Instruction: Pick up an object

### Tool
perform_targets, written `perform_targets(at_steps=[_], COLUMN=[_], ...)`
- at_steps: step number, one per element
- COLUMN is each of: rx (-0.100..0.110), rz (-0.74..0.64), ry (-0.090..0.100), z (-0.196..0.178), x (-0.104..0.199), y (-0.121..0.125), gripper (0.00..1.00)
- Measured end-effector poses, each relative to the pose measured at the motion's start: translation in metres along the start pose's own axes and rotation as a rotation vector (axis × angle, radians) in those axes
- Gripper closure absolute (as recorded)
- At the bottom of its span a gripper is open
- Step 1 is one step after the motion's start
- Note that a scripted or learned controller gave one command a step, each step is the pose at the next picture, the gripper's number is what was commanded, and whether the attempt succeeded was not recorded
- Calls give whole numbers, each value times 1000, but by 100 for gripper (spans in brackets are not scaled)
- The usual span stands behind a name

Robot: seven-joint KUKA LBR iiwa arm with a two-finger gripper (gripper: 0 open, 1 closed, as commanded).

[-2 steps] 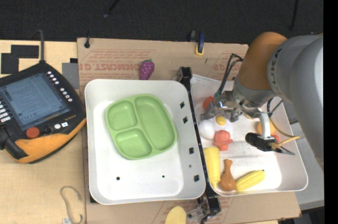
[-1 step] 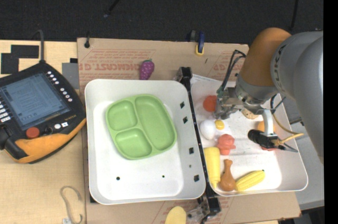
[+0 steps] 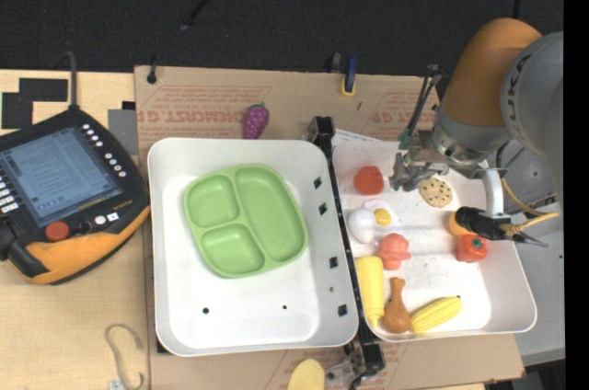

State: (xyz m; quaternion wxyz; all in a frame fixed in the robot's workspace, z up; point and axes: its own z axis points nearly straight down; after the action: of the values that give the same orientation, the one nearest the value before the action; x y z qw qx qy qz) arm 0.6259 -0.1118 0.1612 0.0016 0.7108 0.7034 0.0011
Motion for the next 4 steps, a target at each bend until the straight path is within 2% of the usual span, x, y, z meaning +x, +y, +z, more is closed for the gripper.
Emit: perform_targets(at_steps=[1, 2, 4], rx=[0, 4, 10], rz=[-11, -11, -13], ry=[0, 1, 3], z=[-64, -66, -56], x=[2, 1, 94], y=[2, 2, -43], gripper=[100, 100, 100])
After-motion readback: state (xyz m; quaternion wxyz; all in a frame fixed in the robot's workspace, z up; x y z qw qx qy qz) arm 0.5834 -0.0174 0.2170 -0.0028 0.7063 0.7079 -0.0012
